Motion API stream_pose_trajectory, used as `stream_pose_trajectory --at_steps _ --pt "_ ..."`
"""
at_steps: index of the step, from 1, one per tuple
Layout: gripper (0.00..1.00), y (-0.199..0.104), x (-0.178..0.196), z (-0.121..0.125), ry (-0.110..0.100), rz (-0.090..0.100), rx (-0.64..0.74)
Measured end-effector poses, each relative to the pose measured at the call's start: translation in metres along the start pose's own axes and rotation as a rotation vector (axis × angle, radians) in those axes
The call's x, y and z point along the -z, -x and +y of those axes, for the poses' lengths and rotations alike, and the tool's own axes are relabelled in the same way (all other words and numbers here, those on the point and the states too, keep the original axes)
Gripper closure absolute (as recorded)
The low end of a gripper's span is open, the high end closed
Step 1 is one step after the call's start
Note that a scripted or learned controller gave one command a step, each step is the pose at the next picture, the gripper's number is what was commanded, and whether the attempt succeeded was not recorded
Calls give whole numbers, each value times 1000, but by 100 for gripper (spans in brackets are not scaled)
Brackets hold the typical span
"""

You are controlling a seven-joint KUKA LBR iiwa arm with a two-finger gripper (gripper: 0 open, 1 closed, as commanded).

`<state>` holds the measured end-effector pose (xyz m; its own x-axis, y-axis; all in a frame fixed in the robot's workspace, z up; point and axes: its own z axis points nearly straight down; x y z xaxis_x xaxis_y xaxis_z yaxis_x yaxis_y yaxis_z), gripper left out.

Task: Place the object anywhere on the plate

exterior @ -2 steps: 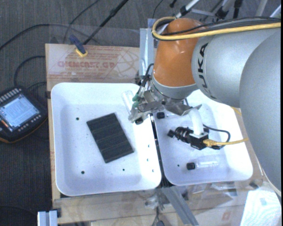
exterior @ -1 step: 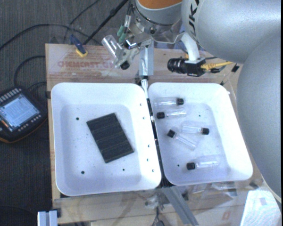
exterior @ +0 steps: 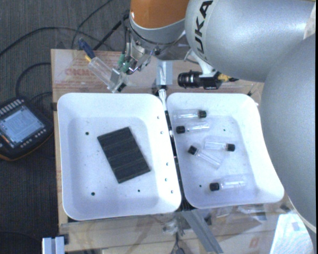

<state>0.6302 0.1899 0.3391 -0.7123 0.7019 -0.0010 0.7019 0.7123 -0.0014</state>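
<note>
overhead, slanted — both bins

We count five clear plastic vials with black caps right of the single dark ribbed rectangular plate, and two shallow white bins.

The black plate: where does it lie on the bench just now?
The black plate lies tilted on the floor of the left white bin, across the divide from the right bin with its clear vials.
</note>
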Motion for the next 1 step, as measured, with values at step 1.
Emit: stream_pose_trajectory --at_steps 1 --pt "100 -45 38 -15 1 -1 72"
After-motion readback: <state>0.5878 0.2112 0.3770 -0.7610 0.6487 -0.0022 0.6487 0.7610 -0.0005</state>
